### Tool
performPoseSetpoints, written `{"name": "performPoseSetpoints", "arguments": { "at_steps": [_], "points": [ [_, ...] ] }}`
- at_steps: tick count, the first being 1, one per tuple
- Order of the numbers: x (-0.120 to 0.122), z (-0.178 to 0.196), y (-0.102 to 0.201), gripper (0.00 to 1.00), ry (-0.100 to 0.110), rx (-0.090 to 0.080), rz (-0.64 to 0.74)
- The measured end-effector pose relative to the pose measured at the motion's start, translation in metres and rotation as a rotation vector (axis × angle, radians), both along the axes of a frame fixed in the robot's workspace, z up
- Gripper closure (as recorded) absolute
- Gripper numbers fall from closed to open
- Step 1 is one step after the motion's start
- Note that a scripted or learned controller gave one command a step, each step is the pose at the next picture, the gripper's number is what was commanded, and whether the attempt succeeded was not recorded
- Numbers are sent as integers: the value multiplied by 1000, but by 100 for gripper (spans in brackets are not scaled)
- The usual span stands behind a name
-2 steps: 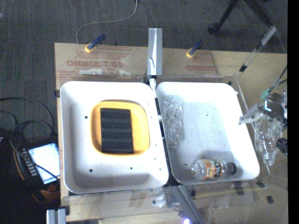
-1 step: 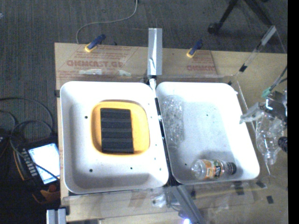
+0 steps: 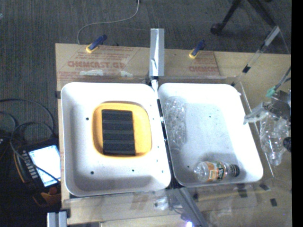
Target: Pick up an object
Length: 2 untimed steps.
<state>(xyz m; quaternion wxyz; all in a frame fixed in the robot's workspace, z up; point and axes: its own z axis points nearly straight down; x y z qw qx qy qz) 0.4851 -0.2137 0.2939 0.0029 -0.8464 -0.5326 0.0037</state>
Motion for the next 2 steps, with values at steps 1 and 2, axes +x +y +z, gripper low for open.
{"name": "performPoseSetpoints", "arguments": {
  "at_steps": [1, 2],
  "points": [
    [1, 8, 2, 100, 3, 2, 4],
    [2, 15, 4, 100, 6, 4, 8]
  ]
}}
